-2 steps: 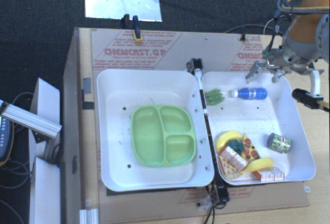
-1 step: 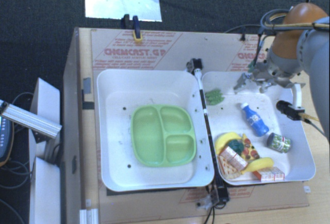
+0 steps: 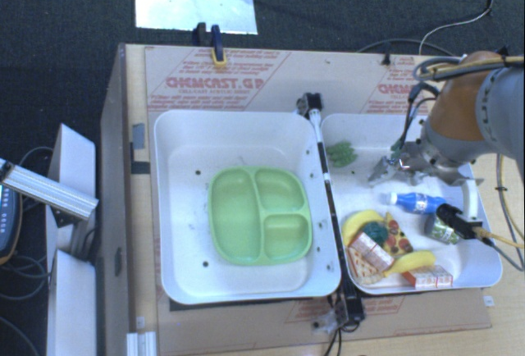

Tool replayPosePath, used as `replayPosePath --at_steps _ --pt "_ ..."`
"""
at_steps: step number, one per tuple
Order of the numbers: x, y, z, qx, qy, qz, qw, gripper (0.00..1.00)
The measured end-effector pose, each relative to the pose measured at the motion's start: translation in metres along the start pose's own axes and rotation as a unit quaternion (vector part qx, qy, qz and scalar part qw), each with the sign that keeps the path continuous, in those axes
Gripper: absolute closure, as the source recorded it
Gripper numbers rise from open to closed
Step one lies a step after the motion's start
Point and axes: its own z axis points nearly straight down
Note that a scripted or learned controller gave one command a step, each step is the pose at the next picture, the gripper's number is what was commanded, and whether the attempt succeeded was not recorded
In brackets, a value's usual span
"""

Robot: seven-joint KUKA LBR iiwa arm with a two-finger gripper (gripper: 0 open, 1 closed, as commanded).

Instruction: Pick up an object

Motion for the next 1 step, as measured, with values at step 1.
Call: replayPosePath --at_steps 1 --pt "-0.0048 -0.0508 -0.0003 -0.001 0.000 0.000 1.0000 0.00"
